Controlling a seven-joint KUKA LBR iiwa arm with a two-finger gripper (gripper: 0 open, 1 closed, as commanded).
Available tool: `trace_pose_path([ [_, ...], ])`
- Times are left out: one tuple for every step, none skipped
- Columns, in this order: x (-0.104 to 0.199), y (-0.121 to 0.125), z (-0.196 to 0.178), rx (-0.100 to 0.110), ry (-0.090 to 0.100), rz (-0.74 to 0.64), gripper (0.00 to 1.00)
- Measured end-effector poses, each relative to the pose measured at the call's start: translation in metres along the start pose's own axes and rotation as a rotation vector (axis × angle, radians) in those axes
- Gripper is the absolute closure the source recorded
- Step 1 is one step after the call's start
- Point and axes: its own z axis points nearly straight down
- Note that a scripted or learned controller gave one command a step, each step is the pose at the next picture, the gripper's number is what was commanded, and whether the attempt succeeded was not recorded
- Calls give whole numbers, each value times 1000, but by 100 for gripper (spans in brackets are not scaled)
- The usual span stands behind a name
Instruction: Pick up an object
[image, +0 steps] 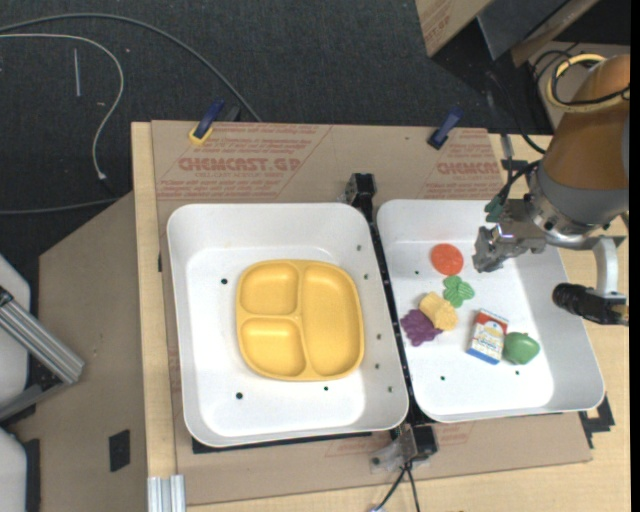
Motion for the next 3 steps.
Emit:
trace_pose_path([
  [50, -2, 9, 1, 0, 0, 100],
  [100, -13, 1, 0, 1, -1, 100],
  [152, -13, -9, -4, 0, -2, 100],
])
